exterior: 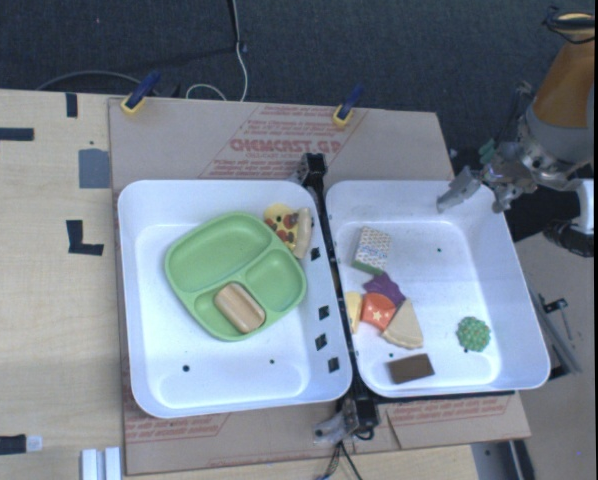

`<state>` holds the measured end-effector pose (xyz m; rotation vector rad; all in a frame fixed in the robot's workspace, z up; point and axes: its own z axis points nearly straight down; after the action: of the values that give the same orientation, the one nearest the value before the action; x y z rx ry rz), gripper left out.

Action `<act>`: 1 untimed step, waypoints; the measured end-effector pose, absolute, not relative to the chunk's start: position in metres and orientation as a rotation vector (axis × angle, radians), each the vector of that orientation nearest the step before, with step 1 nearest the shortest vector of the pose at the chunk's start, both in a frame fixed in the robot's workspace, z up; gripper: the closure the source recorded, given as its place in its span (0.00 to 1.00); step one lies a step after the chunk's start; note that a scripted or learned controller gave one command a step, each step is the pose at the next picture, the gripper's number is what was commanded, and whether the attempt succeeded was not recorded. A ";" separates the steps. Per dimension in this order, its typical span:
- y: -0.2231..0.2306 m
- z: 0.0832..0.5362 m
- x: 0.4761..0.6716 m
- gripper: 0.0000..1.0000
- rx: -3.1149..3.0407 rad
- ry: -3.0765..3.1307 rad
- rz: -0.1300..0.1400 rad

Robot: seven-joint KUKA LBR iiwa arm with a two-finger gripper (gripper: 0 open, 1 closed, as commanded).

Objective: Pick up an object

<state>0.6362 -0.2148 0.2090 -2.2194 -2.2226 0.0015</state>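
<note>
Objects (383,303) clustered along the right bin's (499,268) left side.
Gripper (471,190) hovers over that bin's far right corner, fingers spread apart and holding nothing.

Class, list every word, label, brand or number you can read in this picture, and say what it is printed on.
"CHEMCAST GP": red print on the brown sheet under the two bins, repeated faintly along its edges.
Smaller red print on the same sheet: too blurred to read.
The patterned block in the right bin: no legible text.
</note>
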 end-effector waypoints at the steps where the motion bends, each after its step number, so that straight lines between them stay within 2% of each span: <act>1: -0.170 0.153 0.512 0.00 -2.212 -2.207 0.011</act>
<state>0.5115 -0.1702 0.1533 -2.2117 -2.2072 0.0114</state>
